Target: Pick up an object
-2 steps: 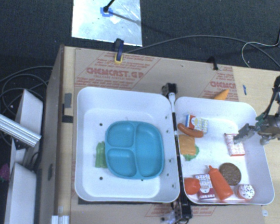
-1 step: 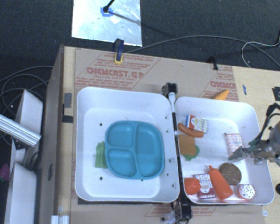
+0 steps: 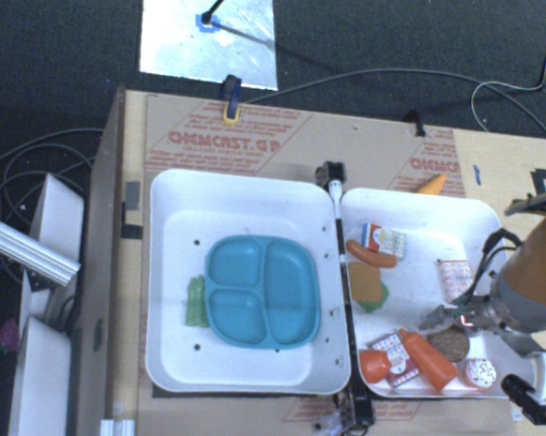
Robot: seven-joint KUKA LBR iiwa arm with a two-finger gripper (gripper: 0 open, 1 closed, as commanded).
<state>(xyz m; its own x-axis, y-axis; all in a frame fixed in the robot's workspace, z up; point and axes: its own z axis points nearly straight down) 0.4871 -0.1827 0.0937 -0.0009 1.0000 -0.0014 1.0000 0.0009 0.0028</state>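
My gripper [image 3: 449, 319] hangs low in the right bin [image 3: 424, 213], at the end of the grey and orange arm [image 3: 535, 276] that reaches in from the right. Just below it lies a brown round patty [image 3: 448, 345], and I cannot tell whether they touch. To the patty's left lies an orange bottle-like toy [image 3: 426, 359], and beside that a red and white box [image 3: 392, 350]. A pink packet [image 3: 454, 276] rests just above the gripper. Further left are a burger [image 3: 365, 285], a hot dog [image 3: 372, 256] and a small carton [image 3: 385, 239]. A white frosted donut [image 3: 480, 373] sits at the bin's front right.
The left bin [image 3: 176, 252] holds a blue divided plate [image 3: 263, 291] with a green piece [image 3: 196, 301] at its left side. An orange toy [image 3: 432, 184] lies on the cardboard behind the right bin. A black clamp [image 3: 332, 175] sits where the two bins meet.
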